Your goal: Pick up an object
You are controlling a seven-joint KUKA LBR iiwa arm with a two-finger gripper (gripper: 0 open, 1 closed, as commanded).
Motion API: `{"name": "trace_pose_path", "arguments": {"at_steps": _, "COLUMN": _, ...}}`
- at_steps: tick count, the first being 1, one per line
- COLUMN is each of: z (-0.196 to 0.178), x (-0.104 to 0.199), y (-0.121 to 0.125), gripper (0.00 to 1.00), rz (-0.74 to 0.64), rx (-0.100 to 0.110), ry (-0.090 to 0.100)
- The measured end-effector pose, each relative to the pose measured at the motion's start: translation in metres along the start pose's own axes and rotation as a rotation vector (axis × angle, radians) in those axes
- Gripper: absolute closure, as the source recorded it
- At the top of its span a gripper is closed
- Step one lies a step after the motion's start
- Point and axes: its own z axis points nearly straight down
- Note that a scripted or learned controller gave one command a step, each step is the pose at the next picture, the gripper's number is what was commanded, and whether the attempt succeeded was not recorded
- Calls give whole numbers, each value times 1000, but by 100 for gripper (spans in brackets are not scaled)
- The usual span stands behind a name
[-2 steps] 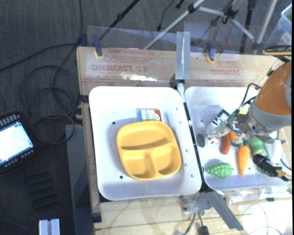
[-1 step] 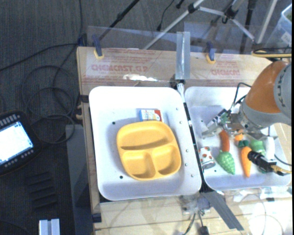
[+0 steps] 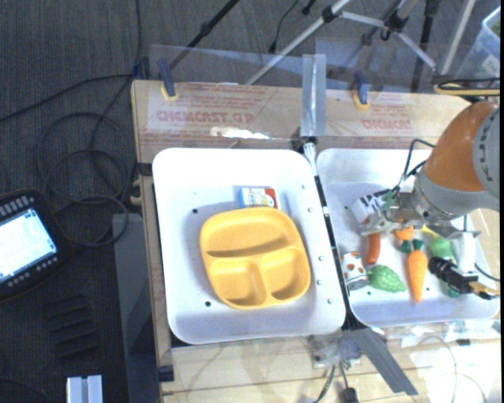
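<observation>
My gripper hangs low over the middle of the right bin, reaching in from the right. Just below it lies a small red-orange sausage-shaped toy. An orange carrot with a green top lies to the right of that, pointing toward the bin's front. A green leafy toy and a small can rest near the front left corner. Another green piece sits beside the carrot top, partly hidden by the wrist. Nothing shows between the gripper's tips.
The left bin holds a yellow divided tray and a small blue, white and red box behind it. A raised rim separates the two bins. Tripod legs stand behind the bench.
</observation>
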Motion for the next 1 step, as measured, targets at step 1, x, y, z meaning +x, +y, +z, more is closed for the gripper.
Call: {"name": "trace_pose_path", "arguments": {"at_steps": 1, "z": -103, "x": 35, "y": -23, "gripper": 100, "rz": 26, "rx": 20, "ry": 7}}
